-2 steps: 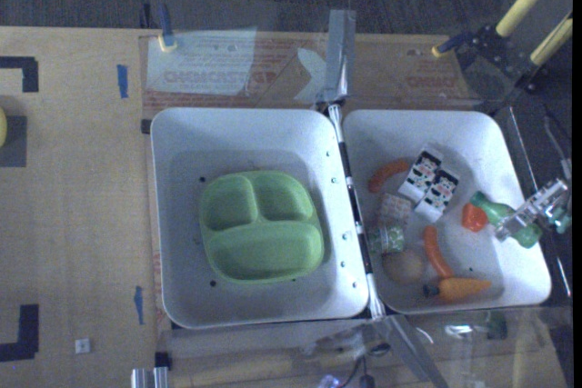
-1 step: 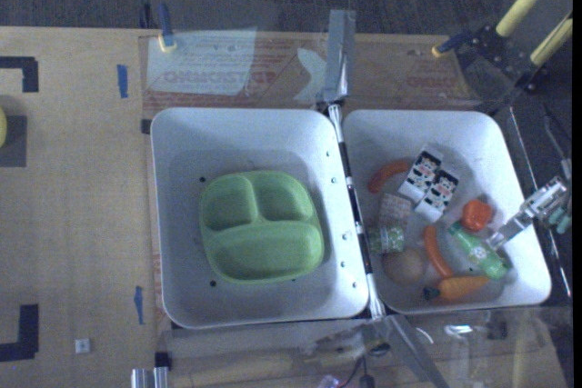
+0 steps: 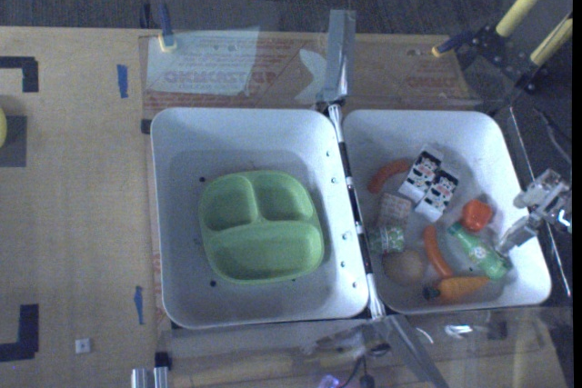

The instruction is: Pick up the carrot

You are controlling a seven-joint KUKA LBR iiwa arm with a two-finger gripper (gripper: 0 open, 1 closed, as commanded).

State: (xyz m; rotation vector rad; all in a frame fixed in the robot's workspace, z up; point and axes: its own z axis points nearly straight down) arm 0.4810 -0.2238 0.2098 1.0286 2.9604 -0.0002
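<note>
The carrot [image 3: 461, 288] is orange and tapered and lies flat near the front wall of the right bin [image 3: 518, 150]. Its darker end points left, and it sits just in front of a green bottle [image 3: 478, 253]. My gripper [image 3: 514, 233] hangs at the bin's right side, above its rim. It is up and to the right of the carrot, close to the bottle's right end, and I see nothing held in it.
The right bin also holds two cow-patterned cartons [image 3: 429, 181], a red-orange round piece [image 3: 476, 214], two orange sausage-like pieces [image 3: 391, 173] [image 3: 434, 250], a small jar [image 3: 387, 239] and a beige ball [image 3: 406, 266]. A green divided plate [image 3: 262, 226] sits in the left bin [image 3: 173, 195].
</note>
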